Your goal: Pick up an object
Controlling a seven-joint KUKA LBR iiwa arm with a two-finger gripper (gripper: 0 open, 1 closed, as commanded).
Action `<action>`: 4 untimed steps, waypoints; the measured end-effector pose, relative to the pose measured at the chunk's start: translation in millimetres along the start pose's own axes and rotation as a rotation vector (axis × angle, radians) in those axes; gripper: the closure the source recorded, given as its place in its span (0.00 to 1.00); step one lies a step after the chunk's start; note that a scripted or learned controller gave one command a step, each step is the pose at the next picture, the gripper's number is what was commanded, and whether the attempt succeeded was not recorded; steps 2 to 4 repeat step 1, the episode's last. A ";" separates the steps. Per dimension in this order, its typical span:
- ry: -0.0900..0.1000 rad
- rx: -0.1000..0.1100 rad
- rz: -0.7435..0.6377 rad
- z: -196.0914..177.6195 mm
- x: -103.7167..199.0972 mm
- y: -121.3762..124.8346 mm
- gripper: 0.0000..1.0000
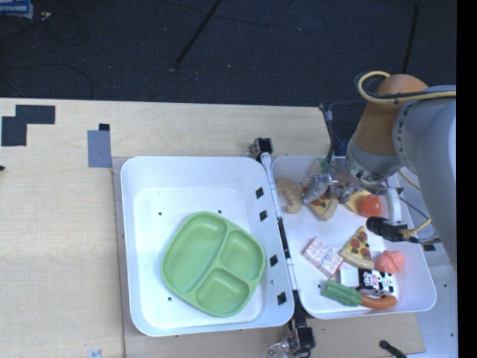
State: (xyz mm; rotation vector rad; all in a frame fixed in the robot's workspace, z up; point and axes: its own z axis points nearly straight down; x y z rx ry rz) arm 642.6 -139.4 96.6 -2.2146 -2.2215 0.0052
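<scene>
The gripper [322, 183] sits low in the right bin's [425, 293] far corner, over a yellow toy [324, 206]; its grip cannot be told. The left bin [141, 200] holds a green tray [214, 263].

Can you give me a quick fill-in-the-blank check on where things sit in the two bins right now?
1. The green divided plate lies in the ____ bin.
2. The plate has ____ compartments.
3. The toy pizza slice lies in the ____ bin.
4. The gripper is over the ____ bin.

Missing words: left; three; right; right
</scene>
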 end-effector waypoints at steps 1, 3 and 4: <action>0.000 -0.002 0.002 -89.6 64.7 -37.9 1.00; 0.000 -0.002 0.002 -89.6 64.7 -37.9 1.00; 0.000 -0.002 0.002 -89.6 64.7 -37.9 1.00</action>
